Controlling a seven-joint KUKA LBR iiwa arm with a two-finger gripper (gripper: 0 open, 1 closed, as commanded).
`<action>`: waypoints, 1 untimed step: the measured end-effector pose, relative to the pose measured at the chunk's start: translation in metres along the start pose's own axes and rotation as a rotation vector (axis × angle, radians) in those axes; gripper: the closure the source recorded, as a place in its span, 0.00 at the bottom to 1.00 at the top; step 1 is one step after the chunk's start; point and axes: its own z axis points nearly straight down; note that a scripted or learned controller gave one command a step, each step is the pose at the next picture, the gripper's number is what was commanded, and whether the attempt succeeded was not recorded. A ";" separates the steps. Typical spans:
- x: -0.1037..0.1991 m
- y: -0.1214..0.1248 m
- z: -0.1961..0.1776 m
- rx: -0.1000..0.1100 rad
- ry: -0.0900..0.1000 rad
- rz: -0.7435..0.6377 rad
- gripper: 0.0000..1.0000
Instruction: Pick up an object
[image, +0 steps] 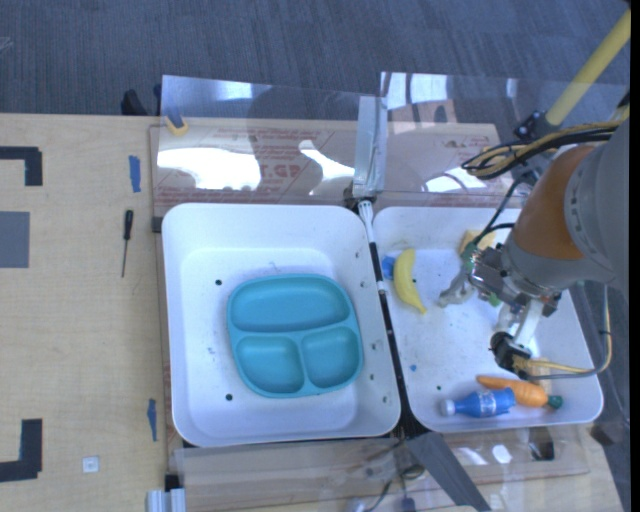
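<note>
- Gripper (468, 290) is poised low over the right bin (440, 345); the state of the jaws cannot be told.
- Banana (405, 280) lies just beside the jaws, toward the left bin (200, 300); judged the likely target.
- Bottle (480, 405) and carrot (515, 390) are left well apart from the jaws, along the near wall.
</note>
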 end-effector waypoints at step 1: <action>0.026 0.009 0.002 -0.003 0.000 -0.278 0.00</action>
